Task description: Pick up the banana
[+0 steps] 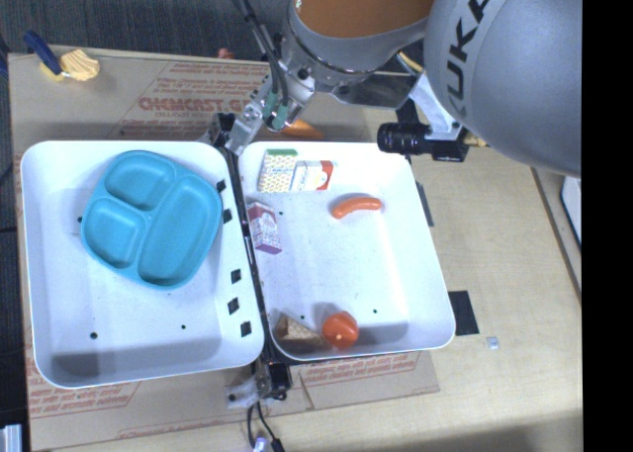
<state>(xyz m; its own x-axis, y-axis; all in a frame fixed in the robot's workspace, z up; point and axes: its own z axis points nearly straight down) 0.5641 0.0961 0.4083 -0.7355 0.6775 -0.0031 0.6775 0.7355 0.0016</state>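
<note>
Banana [79,66]? Possibly that yellow lump on the cardboard beyond the left bin [40,242], I can't be sure. Gripper [249,127] hovers over the bins' far edge, well apart; open or closed, can't tell.

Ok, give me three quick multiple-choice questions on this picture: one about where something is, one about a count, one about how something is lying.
1. Where is the blue plate?
A. In the left bin
B. In the right bin
C. On the cardboard outside the bins

2. How many compartments does the blue plate have?
A. Two
B. Three
C. Five

3. How does the blue plate lie?
A. Upside down
B. Standing on edge against a wall
C. Flat, face up

Answers:
1. A, it rests on the floor of the left bin, towards the far end.
2. B, one rounded section and two longer ones show.
3. C, its hollow compartments face the camera.
</note>
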